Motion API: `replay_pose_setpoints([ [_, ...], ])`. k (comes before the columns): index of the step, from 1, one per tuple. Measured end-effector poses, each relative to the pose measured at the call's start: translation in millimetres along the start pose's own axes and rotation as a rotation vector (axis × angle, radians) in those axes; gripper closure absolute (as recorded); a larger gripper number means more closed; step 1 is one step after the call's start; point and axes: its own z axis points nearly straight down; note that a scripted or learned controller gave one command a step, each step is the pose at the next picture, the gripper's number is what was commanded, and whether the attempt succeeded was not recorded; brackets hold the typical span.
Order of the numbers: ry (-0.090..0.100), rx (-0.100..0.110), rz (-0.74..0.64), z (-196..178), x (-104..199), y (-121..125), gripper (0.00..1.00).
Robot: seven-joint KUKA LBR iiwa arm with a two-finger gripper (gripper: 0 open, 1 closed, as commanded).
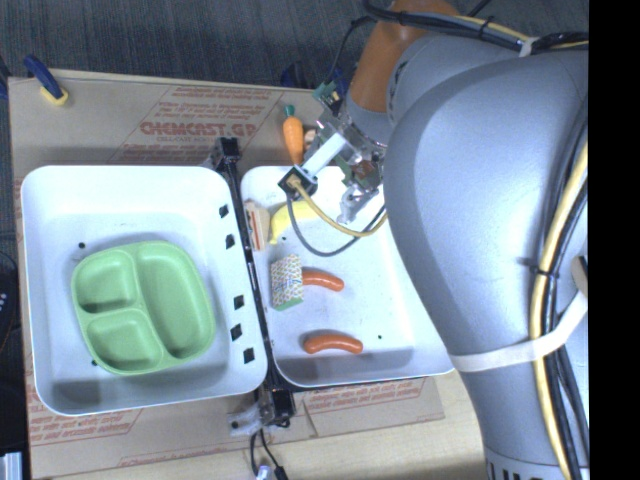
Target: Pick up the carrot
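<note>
Carrot (292, 140): orange with a green top, lying on the desk (150, 118) just past the far rim of the right bin (400, 298), near the far edge of the desk, outside both bins.
Gripper (335, 163): over the far end of the right bin, just beside the carrot and slightly nearer the arm's side; nothing is seen held.
Fingers: I cannot tell whether they are wide or narrow; cables and the wrist cover them.
Right bin contents: two sausages (322, 281) near the middle and near edge, a sponge (286, 281) beside them, a yellow piece (283, 220) at the far end.
Left bin (50, 218): holds a green tray (143, 306).
Risk: the carrot sits tight against the bin rim, so a descending finger may strike the rim or nudge the carrot off toward the desk's far edge.
Risk: a closure centred over the bin would likely miss the carrot.
</note>
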Motion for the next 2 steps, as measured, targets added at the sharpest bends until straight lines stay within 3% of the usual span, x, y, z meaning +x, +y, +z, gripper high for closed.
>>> replay_pose_setpoints([
  [1, -0.003, 0.005, -0.009, -9.7, 0.6, -1.3, 1.00],
  [2, -0.002, 0.001, 0.160, -55.1, -50.2, -34.0, 1.00],
])
